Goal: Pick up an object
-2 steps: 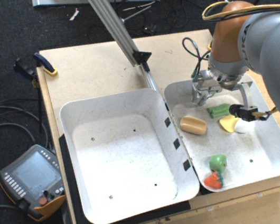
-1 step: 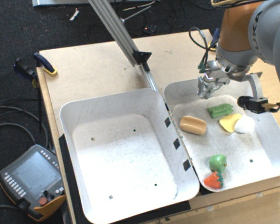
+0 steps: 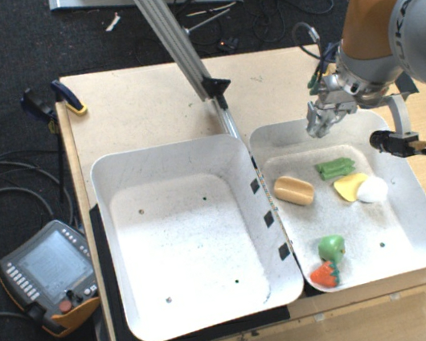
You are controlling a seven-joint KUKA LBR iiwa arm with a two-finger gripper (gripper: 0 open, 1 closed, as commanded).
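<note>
My gripper (image 3: pixel 318 127) hangs over the far edge of the right bin (image 3: pixel 421 239), with nothing visible between its fingers. Below it in that bin lie a tan bread roll (image 3: pixel 293 190), a green flat piece (image 3: pixel 335 168), a yellow piece (image 3: pixel 349 186) and a white ball (image 3: pixel 372 190) touching the yellow piece. Near the bin's front edge sit a green pepper (image 3: pixel 332 247) and a red piece (image 3: pixel 323 274) side by side. The gripper is well above and behind the green flat piece.
The left bin (image 3: pixel 128 246) lies beside the right one, with a raised divider between them. A slanted metal rail (image 3: pixel 178 41) reaches down to the bins' far junction. A teach pendant (image 3: pixel 47 272) lies on the floor at left.
</note>
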